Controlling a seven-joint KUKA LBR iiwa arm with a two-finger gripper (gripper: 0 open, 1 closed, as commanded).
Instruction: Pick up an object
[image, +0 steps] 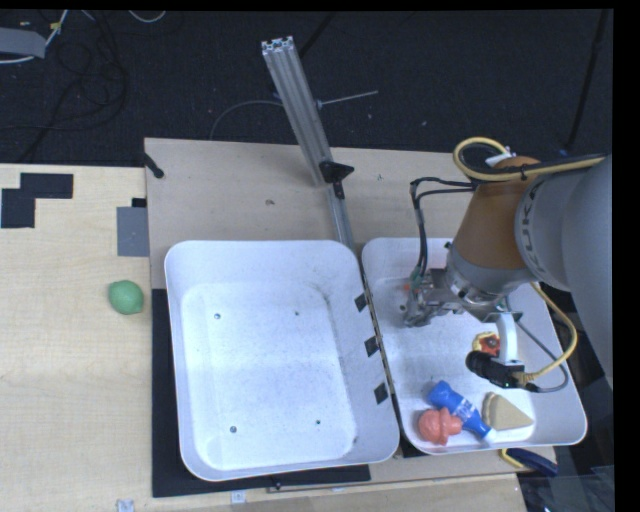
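Objects (462, 412) near end effector (424, 306)

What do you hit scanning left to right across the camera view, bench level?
Green ball → left bin → gripper in the right bin → red lump → blue object → tan wedge.

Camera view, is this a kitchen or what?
Probably a robot lab, not a kitchen: a grey arm with an orange band reaches over two shallow white bins, with black cables trailing behind the wooden bench.
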